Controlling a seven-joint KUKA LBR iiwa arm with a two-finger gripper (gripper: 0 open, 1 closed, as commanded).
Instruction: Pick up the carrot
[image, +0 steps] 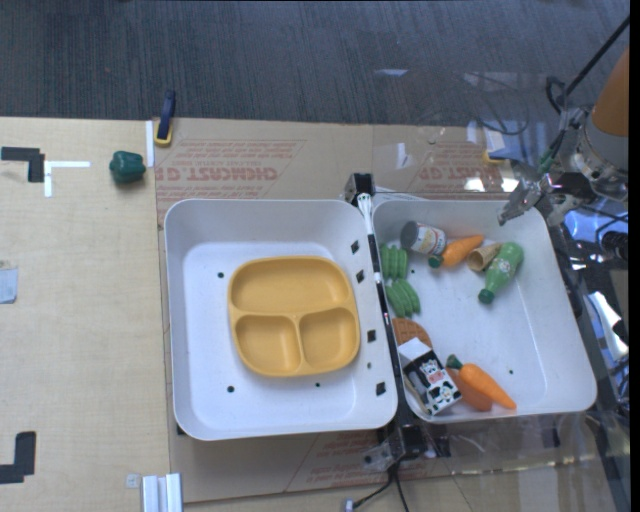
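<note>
A camera looks down at a slant on a cardboard-covered bench bearing two shallow white plastic bins side by side. The left bin (200, 400) holds a yellow plastic plate with three compartments (294, 314), nothing on it. The right bin (545, 340) holds the toys: two orange plastic carrots with green tops, one (484, 386) lying near the front edge, touching a small black-and-white carton (431, 383), the other, smaller one (457, 250) near the back, just beside a small tin can on its side (424, 238). A green plastic bottle (501, 270) lies tilted near the back carrot, with a tan cone-shaped piece (483, 256) between them. Two green ridged vegetable pieces (398, 279) sit along the bin's left wall. The grey arm's gripper (527, 195) hangs at the back right corner of this bin, above the rim, well apart from both carrots; at this size its state cannot be judged, and nothing appears to be held. The risks from here, as a judgement: either carrot sits tight against neighbours, so a descent could clip the can, cone or carton, knock the carrot aside, or close on the wrong object; the smooth tapered body might also slip out.
</note>
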